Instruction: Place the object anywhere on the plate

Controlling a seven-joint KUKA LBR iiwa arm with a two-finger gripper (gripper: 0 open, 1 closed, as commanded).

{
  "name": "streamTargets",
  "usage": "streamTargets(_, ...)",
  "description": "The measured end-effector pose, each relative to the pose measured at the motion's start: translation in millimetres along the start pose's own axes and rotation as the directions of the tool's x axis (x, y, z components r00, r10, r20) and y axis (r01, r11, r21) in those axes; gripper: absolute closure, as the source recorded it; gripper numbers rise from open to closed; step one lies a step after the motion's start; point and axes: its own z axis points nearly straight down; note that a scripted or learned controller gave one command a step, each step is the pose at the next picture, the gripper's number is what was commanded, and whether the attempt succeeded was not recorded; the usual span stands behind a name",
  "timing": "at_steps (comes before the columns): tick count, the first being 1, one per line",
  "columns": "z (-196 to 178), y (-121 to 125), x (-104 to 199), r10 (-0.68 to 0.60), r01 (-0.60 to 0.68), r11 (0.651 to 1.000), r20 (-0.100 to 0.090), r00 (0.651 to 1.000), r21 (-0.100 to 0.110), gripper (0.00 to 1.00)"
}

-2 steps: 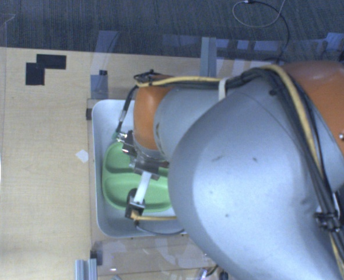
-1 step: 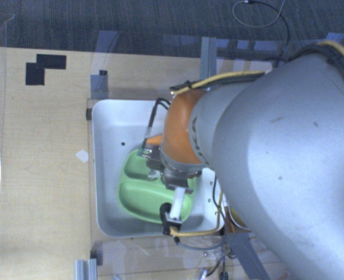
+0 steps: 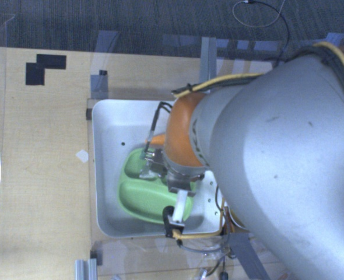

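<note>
Because the grey arm (image 3: 277, 156) covered its grip, the hand (image 3: 151, 163) could not be told as clenched or released. It hung directly over the green plate (image 3: 136, 202), which spread beneath it and toward its near side. Just beyond the hand's far side a small orange thing (image 3: 156, 137) showed at the plate's edge, perhaps the object; whether it was held was unclear. Around both lay the white bin (image 3: 109, 150).

Grey arm (image 3: 277, 156) with orange band (image 3: 181, 127) extends over white bin (image 3: 109, 150) on counter (image 3: 44, 168); end effector (image 3: 153, 167) positioned above green plate (image 3: 138, 200)
</note>
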Motion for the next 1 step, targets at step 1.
streamTargets(1, -128.1, 7.9, -56.0, 0.091, -0.091, 0.996, 0.015, 0.996, 0.025, 0.00)
